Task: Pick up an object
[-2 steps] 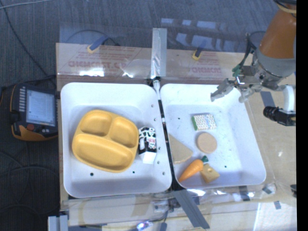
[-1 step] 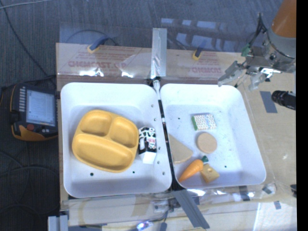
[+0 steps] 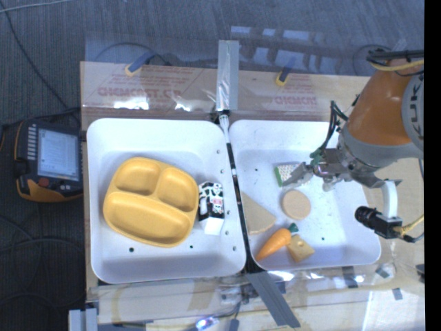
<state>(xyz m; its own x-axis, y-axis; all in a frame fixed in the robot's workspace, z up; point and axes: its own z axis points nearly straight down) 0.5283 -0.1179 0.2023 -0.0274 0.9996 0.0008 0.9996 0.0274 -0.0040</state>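
We view the surface (image 3: 103,88) from above, with two shallow white bins side by side.

Left bin (image 3: 103,133):
- A yellow divided tray (image 3: 150,200) lies at its centre, with three compartments facing up.
- A small black-and-white carton (image 3: 212,204) lies just beside the tray's right edge, close to the wall between the bins.

Right bin (image 3: 344,250):
- A round tan disc (image 3: 296,203) lies flat near the middle.
- A green-and-white ridged piece (image 3: 286,173) lies just beyond the disc, on its far left side.
- A tan wedge (image 3: 258,214) lies against the bin's left wall, to the left of the disc.
- An orange carrot (image 3: 274,243) lies at the near side, its green top pointing right and touching a small yellow block (image 3: 300,249).

The arm (image 3: 386,116) reaches in from the right, over the far right part of the right bin. We see the pincer (image 3: 322,172) just right of the green-and-white piece and above the disc's far right side. We cannot tell its state from this angle, and we see no object between its parts. All listed objects rest on the bin floors.
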